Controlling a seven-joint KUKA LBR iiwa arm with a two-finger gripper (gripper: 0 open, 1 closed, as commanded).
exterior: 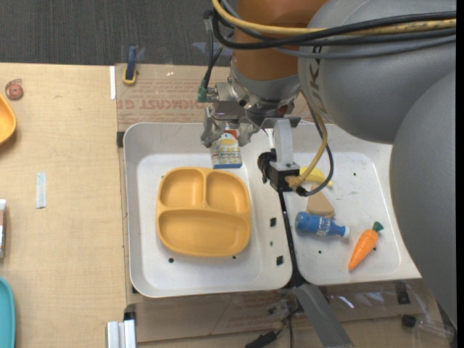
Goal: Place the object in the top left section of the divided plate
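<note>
Below me runs a pale wooden bench [65, 194], and two shallow white bins sit on it side by side, touching along their inner walls. The left bin [145, 216] has a sheet of brown cardboard [163, 96] lying on the bench just behind it, printed with red letters and held by a blue clamp [131, 60] at its far left corner. The right bin [388, 216] lies under my own arm. Toward the bench's left edge I see an orange dish [4, 122], a small reddish disc [13, 89], a little pale strip [40, 191] and a teal rim [6, 314] at the near corner.
</note>
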